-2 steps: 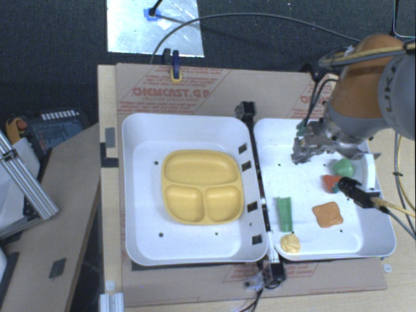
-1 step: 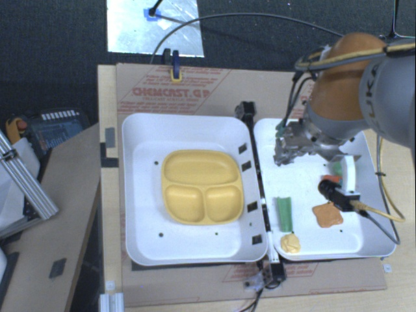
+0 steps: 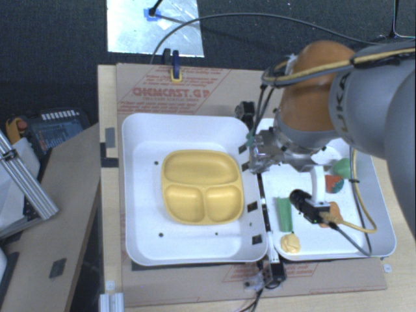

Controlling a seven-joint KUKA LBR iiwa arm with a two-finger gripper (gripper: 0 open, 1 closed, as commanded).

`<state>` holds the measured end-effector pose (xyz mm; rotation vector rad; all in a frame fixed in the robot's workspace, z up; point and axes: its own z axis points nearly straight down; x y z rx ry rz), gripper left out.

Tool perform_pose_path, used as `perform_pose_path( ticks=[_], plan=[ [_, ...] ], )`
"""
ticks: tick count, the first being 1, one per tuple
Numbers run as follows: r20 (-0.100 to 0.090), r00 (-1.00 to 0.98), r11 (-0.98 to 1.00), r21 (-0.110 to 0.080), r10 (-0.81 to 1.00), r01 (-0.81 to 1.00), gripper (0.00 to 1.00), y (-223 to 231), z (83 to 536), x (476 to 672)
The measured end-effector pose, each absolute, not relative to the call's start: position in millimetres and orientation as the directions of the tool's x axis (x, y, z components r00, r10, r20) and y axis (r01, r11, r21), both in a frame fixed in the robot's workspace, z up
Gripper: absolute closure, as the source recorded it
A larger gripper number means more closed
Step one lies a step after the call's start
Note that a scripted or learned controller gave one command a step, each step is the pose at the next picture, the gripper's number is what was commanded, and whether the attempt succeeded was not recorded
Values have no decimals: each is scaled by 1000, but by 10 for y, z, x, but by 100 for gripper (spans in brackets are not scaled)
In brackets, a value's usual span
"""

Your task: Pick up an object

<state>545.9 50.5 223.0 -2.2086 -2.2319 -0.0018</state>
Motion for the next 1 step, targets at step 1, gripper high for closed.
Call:
perform_pose_path(
  ticks=[1],
  plan=[
    [2,-10,10,-1,1000,1000,100,1035,2149,5277]
  ],
)
